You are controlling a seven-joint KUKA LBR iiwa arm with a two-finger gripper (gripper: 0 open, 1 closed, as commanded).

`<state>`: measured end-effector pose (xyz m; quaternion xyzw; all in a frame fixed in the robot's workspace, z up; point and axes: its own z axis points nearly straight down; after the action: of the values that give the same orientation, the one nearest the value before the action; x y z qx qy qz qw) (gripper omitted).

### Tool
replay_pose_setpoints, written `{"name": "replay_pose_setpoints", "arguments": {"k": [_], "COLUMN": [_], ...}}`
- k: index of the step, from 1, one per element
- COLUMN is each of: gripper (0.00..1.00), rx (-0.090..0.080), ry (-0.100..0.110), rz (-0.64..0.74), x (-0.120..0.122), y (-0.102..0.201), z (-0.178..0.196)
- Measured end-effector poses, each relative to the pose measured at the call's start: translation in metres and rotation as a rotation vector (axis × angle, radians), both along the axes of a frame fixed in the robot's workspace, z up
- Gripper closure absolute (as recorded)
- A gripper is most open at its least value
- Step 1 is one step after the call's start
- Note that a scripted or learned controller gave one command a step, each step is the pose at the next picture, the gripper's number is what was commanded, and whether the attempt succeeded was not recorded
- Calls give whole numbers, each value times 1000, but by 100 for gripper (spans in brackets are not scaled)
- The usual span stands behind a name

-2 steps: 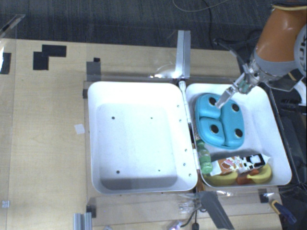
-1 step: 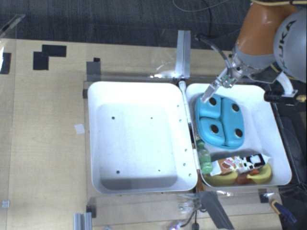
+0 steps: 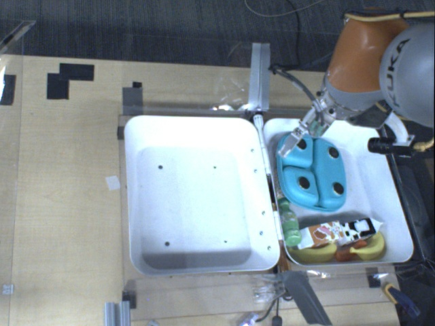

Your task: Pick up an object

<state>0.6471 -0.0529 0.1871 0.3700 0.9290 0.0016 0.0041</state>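
Lowest in the frame, along the bottom wall of the right-hand white plastic bin (image 3: 401,202), lies a flat printed snack packet (image 3: 340,232) with a glossy wrapper, its long axis running left to right; one yellow banana-shaped piece (image 3: 346,251) curves beneath it. One small green bottle-like item (image 3: 289,224) stands along the bin's left wall, its long axis running up and down the frame.

Above these, filling the bin's middle, sits one teal moulded plastic block (image 3: 314,172) with smooth rounded lobes and four dark round holes. Its long axis runs roughly top to bottom of the frame, leaning slightly.

At the block's upper-left corner is the claw (image 3: 299,140), a slim metallic part angled down and to the left from the grey arm's (image 3: 408,66) orange-banded wrist in the upper right. Its tip lies at or on the block's edge; whether the claw is apart or together I cannot tell, and nothing is seen clamped in it.

Beside it to the left is the second shallow white bin (image 3: 197,131), rounded at the corners, with a few small dark dots on its floor. Both rest on a pale wood-toned worktop (image 3: 61,202).
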Motion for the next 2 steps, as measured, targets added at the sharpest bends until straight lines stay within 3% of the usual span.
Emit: {"name": "replay_pose_setpoints", "arguments": {"k": [1,2], "gripper": [100,100], "rx": [-1,-5], "ry": [-2,-2], "rz": [185,613], "x": [-16,-4], "y": [27,33], "z": [87,64]}}
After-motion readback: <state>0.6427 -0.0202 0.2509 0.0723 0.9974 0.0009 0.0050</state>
